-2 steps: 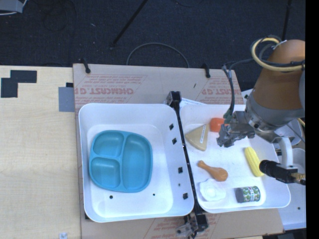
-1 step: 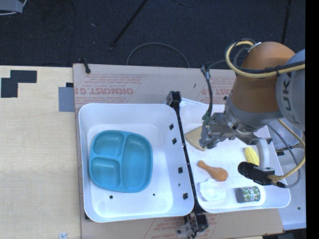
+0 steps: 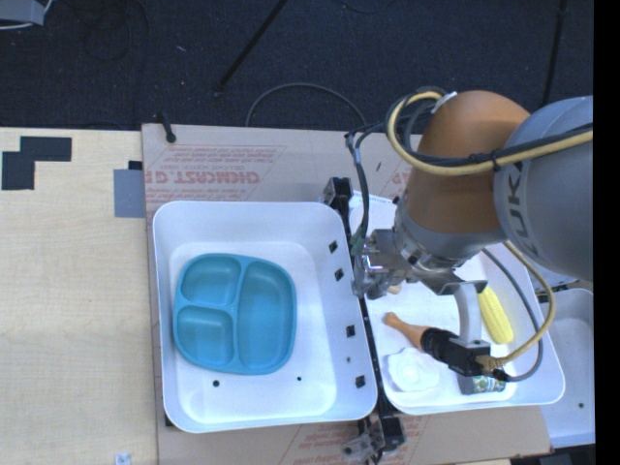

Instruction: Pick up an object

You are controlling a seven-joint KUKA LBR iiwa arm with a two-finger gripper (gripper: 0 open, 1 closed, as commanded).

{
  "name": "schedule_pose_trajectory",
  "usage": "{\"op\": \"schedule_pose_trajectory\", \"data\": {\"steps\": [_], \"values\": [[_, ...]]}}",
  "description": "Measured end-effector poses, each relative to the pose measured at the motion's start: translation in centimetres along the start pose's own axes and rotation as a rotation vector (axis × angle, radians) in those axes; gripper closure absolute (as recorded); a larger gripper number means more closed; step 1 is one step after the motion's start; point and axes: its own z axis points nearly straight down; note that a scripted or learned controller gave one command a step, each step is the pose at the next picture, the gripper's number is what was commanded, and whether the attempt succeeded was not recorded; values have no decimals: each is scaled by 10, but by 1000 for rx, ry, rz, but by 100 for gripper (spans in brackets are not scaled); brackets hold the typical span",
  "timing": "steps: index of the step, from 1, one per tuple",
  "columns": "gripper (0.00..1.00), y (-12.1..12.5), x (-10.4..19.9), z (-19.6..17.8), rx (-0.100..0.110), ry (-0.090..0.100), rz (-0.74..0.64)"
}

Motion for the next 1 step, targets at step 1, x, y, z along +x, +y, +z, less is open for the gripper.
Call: {"op": "schedule_pose_trajectory", "data": {"steps": [1], "values": [[100, -8, 54, 3, 1, 0, 0]]}}
